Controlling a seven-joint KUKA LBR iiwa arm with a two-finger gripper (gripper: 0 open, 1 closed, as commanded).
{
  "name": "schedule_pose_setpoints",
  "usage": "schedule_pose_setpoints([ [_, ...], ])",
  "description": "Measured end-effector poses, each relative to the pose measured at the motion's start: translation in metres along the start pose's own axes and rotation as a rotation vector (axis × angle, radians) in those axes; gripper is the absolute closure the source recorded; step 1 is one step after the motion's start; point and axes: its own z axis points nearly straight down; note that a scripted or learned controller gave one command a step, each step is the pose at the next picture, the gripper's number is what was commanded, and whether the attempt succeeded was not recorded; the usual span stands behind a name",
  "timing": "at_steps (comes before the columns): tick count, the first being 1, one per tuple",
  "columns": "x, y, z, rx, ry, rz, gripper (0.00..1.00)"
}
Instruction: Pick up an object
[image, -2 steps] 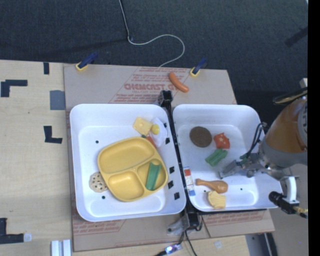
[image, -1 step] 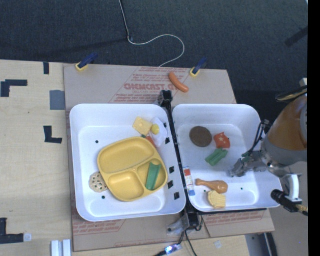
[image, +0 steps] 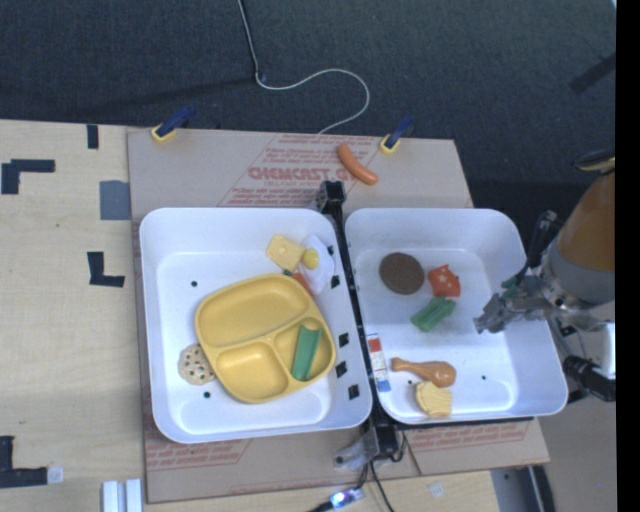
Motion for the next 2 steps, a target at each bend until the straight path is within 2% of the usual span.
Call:
schedule_pose_setpoints([
  [1, -0.008, 0.008, -0.051, 0.0, 0.0, 0.001, 1.0],
  [2, -0.007, 0.008, -0.072, 0.003, 0.001, 0.0, 1.0],
])
